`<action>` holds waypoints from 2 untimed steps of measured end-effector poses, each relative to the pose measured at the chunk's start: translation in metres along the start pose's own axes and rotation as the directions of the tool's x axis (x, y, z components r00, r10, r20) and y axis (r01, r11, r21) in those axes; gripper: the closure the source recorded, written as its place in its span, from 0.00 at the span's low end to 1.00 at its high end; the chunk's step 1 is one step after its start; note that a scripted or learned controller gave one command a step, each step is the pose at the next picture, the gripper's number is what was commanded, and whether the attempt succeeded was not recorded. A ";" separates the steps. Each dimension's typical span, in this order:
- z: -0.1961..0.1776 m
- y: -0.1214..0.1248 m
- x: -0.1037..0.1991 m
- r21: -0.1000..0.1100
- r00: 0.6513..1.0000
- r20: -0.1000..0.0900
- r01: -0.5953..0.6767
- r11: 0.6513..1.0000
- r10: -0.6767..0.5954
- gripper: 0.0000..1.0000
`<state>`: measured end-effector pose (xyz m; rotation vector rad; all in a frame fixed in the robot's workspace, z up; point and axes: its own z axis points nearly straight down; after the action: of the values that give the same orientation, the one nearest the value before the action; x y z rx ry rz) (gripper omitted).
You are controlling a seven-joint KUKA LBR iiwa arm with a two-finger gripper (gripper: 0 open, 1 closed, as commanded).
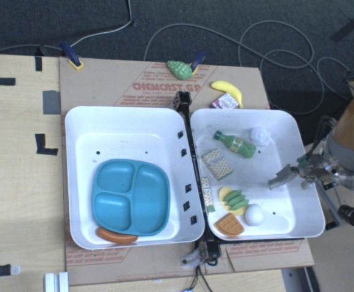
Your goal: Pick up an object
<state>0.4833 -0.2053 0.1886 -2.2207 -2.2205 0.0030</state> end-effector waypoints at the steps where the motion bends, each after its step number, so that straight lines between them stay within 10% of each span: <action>1: 0.099 0.029 0.069 -0.004 1.000 -0.002 0.002 1.000 -0.002 0.00; 2: 0.090 0.029 0.068 -0.004 1.000 0.000 0.002 1.000 -0.002 1.00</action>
<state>0.5117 -0.1372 0.0987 -2.2205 -2.2238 -0.0014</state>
